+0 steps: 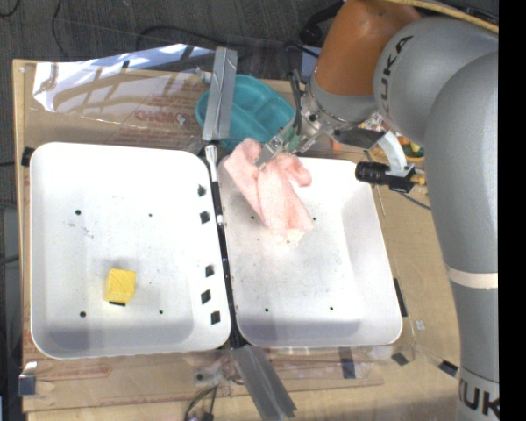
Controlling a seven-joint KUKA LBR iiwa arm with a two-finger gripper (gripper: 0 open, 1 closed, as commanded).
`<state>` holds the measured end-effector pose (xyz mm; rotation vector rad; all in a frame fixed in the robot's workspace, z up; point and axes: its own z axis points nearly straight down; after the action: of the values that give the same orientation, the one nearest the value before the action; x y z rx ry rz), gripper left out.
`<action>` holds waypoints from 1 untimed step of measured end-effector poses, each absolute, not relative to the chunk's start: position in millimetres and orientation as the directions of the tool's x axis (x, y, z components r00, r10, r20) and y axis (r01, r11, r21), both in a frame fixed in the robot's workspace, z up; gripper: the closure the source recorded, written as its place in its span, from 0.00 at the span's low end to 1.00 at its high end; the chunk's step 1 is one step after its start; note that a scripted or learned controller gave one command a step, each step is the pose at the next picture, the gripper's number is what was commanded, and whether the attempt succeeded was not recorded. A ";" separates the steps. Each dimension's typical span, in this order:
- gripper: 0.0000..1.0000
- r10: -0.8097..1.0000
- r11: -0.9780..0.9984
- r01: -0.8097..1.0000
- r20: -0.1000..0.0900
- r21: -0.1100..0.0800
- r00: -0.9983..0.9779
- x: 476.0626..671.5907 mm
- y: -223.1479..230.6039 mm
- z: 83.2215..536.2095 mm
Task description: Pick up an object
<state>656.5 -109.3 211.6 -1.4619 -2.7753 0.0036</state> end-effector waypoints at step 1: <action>1.00 0.822 0.569 0.822 0.004 -0.005 -0.569 656.9 -108.3 220.8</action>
<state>656.9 -108.3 220.8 -1.4552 -2.7778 0.0048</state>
